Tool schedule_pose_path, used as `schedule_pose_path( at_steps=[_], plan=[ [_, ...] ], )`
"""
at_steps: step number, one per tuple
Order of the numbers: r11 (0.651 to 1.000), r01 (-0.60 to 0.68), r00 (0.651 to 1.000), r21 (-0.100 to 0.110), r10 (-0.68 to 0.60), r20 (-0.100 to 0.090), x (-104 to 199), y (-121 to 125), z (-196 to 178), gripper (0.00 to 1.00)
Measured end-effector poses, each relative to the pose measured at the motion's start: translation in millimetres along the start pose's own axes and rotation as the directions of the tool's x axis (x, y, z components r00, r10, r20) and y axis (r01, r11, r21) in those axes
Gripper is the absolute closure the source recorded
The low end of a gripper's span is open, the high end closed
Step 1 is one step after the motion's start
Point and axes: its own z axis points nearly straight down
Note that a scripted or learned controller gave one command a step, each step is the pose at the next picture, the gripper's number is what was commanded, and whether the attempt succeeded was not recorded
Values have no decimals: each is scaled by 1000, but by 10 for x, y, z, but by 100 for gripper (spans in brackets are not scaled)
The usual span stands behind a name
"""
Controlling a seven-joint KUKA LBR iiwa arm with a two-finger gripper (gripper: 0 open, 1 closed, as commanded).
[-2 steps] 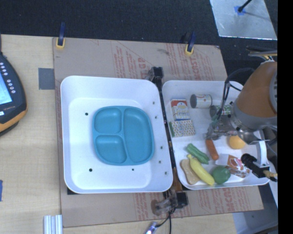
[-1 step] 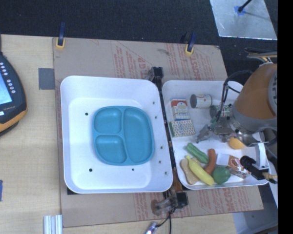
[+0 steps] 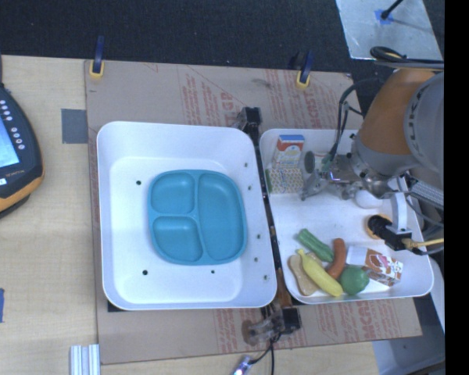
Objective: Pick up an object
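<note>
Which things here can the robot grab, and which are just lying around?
For the job: the gripper, banana, hot dog, green pepper, lime, small cartons in the right bin.

Just lying about: blue divided plate, left bin, handheld controller, clamps.

I've got the grey arm (image 3: 418, 123) reaching in over the far right corner of the right bin (image 3: 426, 283), orange band up top, wrist bent low, and the gripper (image 3: 316, 180) poking toward that bin's left wall, just above its floor.
</note>
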Motion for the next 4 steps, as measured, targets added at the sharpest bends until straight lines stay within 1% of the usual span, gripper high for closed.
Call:
schedule_pose_path(
  at_steps=[1,2,3,4],
  plan=[
    [999,-10,1000,31,10,-1,235,511,37,0],
    [999,-9,1000,30,9,-1,333,510,47,0],
    [1000,-7,1000,30,8,-6,244,513,48,0],
    [1000,-8,1000,28,8,-1,382,515,46,0]
  ],
)
